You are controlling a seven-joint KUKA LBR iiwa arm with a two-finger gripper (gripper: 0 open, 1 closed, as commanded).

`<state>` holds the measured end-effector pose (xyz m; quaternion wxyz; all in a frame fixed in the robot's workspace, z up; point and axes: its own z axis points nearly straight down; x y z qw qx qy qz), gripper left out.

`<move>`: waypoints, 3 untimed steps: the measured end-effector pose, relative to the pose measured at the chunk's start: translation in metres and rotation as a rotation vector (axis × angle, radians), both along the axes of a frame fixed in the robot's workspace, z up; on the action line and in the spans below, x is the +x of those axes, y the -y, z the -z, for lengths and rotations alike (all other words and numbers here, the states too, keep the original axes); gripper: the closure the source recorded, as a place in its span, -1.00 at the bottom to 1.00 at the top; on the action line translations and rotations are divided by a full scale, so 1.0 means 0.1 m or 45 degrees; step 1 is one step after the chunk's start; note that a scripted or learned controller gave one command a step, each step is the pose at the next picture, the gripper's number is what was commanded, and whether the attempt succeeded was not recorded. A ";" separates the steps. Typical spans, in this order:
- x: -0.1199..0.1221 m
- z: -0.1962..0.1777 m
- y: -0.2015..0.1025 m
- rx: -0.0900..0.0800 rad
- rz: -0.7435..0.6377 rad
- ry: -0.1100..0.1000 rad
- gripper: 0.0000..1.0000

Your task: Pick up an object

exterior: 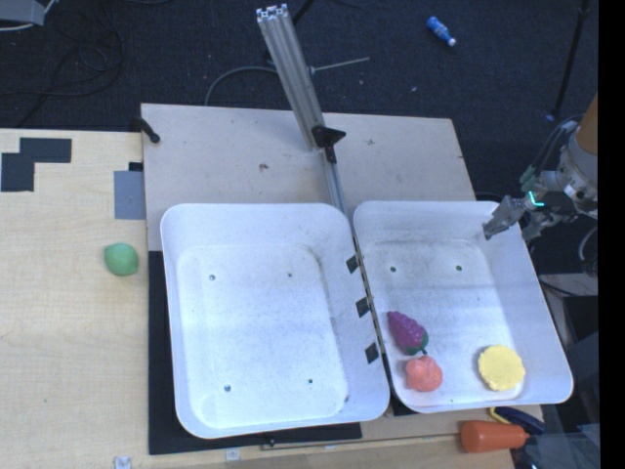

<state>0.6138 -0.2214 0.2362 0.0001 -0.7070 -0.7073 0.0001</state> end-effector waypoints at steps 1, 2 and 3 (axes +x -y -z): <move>0.00 0.00 0.00 0.000 0.000 0.000 -1.00; -0.03 0.45 -0.07 0.001 0.000 -0.003 -1.00; -0.13 1.01 -0.11 0.002 -0.001 -0.006 -1.00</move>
